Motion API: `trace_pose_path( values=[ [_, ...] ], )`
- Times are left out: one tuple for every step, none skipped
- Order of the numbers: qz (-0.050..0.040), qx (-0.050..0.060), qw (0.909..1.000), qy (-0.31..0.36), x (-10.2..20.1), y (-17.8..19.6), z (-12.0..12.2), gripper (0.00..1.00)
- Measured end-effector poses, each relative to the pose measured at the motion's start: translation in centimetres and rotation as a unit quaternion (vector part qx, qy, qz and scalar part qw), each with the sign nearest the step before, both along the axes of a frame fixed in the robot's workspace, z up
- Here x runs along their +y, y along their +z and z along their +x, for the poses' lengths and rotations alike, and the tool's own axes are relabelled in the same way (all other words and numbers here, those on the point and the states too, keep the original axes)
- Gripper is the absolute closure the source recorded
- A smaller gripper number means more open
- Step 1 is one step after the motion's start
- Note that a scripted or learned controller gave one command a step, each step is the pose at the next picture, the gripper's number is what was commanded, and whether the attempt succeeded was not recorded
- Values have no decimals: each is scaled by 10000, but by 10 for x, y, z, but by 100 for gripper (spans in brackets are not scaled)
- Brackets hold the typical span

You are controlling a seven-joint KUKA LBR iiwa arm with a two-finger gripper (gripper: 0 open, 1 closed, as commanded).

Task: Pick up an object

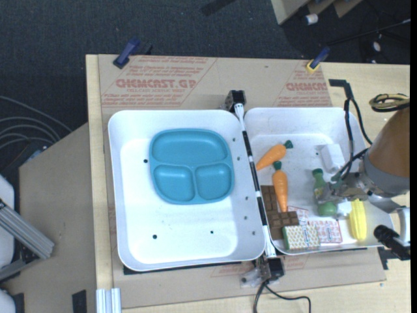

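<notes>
Boxes (313,234) at right bin's (296,118) front edge, pincer (333,189) just behind.

Hidden, cropped and unclear parts near the claw

The arm (394,155) is cut off by the frame's right edge, so its upper part is lost. The claw (333,189) is small and blurred, its tip merging with the green object (324,201) just under it; contact cannot be told. The printed box (313,233) below the claw is unreadable.
</notes>
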State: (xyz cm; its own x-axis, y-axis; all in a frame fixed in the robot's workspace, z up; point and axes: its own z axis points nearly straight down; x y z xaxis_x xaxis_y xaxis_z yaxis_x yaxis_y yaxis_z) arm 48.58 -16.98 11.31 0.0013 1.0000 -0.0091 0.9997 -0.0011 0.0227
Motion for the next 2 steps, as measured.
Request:
trace_pose_path(
  values=[
    [50,110,9999,13,58,-21,97,100],
    [46,111,9999,8,57,-20,97,0]
  ],
)
